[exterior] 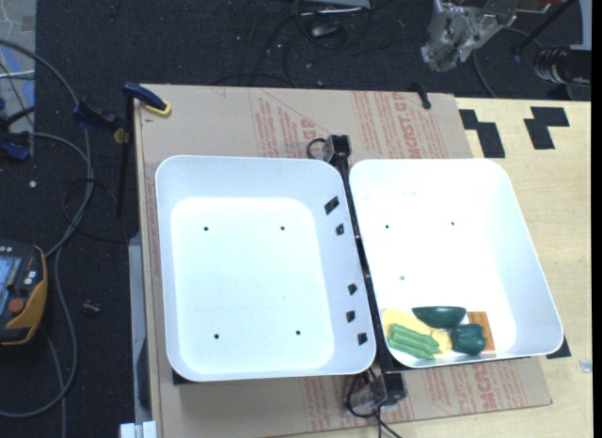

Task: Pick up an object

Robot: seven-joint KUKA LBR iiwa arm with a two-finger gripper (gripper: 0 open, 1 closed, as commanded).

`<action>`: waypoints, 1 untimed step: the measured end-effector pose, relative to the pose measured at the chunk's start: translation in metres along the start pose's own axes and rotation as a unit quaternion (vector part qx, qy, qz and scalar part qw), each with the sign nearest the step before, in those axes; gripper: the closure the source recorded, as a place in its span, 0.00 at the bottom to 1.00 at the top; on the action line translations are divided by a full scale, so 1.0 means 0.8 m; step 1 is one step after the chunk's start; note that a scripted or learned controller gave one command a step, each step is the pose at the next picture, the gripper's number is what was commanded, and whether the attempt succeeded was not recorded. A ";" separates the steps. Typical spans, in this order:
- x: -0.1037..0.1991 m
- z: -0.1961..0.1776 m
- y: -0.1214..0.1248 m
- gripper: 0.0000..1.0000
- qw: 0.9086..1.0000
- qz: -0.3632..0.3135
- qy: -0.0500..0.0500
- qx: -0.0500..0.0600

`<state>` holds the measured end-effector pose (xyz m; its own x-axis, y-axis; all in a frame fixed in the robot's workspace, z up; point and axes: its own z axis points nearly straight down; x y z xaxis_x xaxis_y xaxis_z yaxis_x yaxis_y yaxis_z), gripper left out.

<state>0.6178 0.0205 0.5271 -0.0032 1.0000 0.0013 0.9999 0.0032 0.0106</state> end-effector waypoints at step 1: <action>0.056 0.130 0.008 1.00 1.000 0.000 -0.001 0.010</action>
